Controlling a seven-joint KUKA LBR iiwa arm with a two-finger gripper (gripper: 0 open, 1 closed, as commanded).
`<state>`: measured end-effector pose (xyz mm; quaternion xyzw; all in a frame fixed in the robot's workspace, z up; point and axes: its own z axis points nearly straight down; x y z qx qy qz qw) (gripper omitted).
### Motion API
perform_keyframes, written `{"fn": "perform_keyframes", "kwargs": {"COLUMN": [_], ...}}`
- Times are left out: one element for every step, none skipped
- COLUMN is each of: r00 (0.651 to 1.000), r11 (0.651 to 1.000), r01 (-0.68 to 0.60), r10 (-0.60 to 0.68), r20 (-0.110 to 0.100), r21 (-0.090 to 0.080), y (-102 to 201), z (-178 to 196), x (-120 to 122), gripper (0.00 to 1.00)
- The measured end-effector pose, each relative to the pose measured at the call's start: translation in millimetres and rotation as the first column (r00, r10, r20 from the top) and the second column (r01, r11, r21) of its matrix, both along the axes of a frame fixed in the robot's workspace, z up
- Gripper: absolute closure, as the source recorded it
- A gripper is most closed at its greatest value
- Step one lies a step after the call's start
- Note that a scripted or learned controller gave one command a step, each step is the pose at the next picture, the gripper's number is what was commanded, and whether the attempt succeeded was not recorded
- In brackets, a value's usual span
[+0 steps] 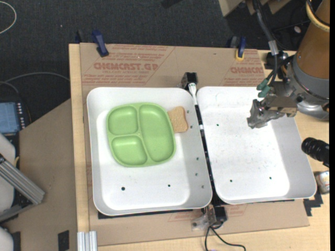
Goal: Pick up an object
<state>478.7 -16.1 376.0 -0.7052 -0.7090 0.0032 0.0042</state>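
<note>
- Sitting in the left bin point(99, 156) is a green plate point(140, 135) with three compartments, two smaller ones on its left side and one long one on its right. It lies flat, a bit toward the far half of the bin.
- Right up against the plate's far-right edge there's a small tan sponge point(179, 119). It looks like it's touching the rim, and it sits close to the bin's right wall.
- The right bin point(261, 182) is next door, the two bins nearly touching along the middle. Its floor just has little dark specks and a couple of small dots on it.
- The gripper point(255, 120) hangs over the far-right part of the right bin, well apart from the plate and sponge. Nothing is between its tips, and honestly I can't tell from this angle if it's spread or closed.
- The arm point(314, 56) comes in from the far right, the orange band showing above the grey wrist.
- Both bins rest on a cardboard sheet point(131, 61) with red printing, held by a blue clamp point(99, 42) at far left and a second clamp point(240, 48) at far right.
- Dark carpet point(104, 9) beyond it.
</note>
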Motion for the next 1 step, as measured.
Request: {"fn": "perform_keyframes", "kwargs": {"r00": [1.000], "r11": [1.000], "r01": [-0.004], "r10": [0.004], "r20": [0.008], "r21": [0.001], "y": [81.9], "z": [1.6], "x": [0.8], "gripper": [1.00]}}
